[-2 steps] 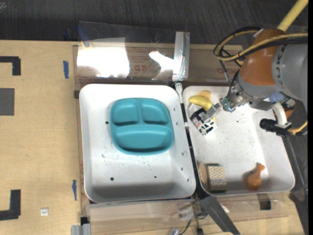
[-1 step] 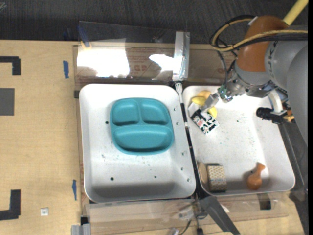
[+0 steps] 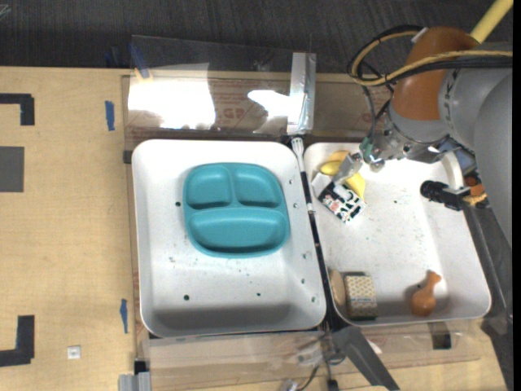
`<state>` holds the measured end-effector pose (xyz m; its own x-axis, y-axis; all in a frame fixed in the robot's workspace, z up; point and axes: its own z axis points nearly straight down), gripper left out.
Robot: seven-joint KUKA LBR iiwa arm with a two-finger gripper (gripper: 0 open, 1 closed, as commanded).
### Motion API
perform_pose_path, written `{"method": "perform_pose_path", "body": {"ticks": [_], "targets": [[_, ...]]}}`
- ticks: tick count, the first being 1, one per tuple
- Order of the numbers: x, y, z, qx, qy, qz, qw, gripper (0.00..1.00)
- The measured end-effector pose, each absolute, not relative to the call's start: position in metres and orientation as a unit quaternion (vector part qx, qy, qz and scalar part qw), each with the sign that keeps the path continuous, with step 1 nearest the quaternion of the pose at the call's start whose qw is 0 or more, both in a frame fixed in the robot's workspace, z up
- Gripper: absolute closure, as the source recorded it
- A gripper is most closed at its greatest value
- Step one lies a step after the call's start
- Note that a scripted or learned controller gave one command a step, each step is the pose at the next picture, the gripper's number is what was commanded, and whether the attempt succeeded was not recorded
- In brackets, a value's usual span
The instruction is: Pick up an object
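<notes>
Wooden bench [image 3: 65,218] with two white bins side by side. Left bin [image 3: 155,251] bearing a teal divided plate [image 3: 236,208] near its middle. Right bin [image 3: 456,255] entered by the grey arm [image 3: 480,104] from the upper right. Gripper [image 3: 358,161] low at that bin's upper left corner; cannot tell whether open or closed, or whether gripping anything. Tan block [image 3: 360,293] at the near left corner, brown pear-shaped piece [image 3: 425,293] well to its right along the same wall. Black-and-white patterned packet [image 3: 340,204] just below the gripper. Yellow banana-like piece [image 3: 330,168] just beside the gripper, against the left wall.
</notes>
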<state>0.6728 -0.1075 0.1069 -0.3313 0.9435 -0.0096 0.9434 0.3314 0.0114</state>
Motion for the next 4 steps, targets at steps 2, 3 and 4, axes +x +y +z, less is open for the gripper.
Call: {"method": "perform_pose_path", "body": {"ticks": [2, 3, 4], "targets": [[0.669, -0.072, 0.19, 0.579, 0.816, 0.0027, 0.004, 1.0], [0.653, -0.05, 0.186, 0.608, 0.794, 0.0005, 0.0, 1.0], [0.636, -0.028, 0.223, 0.637, 0.771, 0.0015, 0.002, 1.0]]}}
